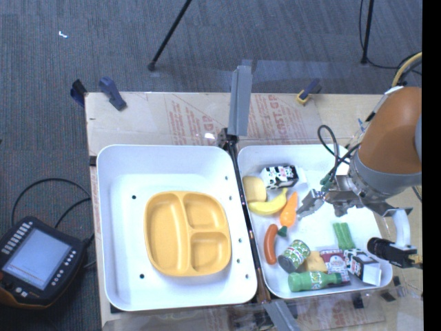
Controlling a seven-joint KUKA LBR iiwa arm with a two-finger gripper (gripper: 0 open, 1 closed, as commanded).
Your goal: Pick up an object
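Arm (389,140): grey with an orange band, reaching in over the right bin; its bulk covers that bin's far right corner.
Jaws (311,204): hanging low over the right bin, just right of the carrot; whether they are spread or pressed together cannot be told, as the metal parts blur together, and nothing shows between them.
Right bin (313,154): white and shallow, on the desk (165,119); it holds all the loose objects.
Carrot (289,210): orange, tilted, just right of the banana.
Banana (269,205): yellow, curved, touching a pale yellow piece (253,188) whose kind is hard to make out.
Cow-patterned box (279,176): black and white, behind the banana.
Sausage (270,243): red-orange, in front of the banana, near the bin's left wall.
Green can (296,254): lying on its side, right of the sausage.
Green bottle (315,280): lying along the bin's near wall, in front of the can.
Green block (343,235): small, right of the can; partly under the arm's fittings.
Small cartons (351,264): red and white, crowded in the near right corner; labels unreadable.
Left bin (124,178): left of the right bin, holding a yellow divided tray (187,232).
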